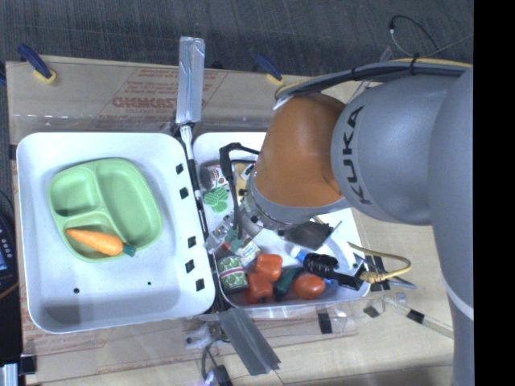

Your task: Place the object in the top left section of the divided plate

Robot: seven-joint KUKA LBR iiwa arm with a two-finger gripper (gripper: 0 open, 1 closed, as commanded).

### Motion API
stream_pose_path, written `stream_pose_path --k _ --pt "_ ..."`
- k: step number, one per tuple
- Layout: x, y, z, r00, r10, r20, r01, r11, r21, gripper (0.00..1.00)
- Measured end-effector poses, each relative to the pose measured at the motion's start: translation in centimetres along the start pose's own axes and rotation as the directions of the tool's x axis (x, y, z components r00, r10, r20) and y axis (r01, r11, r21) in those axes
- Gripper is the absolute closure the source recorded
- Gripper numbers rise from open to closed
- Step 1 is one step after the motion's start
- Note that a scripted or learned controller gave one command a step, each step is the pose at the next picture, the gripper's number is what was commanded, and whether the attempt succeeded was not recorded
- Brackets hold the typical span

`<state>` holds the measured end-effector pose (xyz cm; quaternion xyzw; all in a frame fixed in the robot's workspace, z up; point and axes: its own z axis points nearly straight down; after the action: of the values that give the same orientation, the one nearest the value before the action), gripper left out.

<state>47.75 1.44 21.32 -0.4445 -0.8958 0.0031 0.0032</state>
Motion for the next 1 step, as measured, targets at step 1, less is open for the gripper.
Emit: stream_pose_path --k 1 --pt "-10.44 -1.61 -0.37 0.999 -0.046 0.003 0.046 0.999 -0.005 1.0"
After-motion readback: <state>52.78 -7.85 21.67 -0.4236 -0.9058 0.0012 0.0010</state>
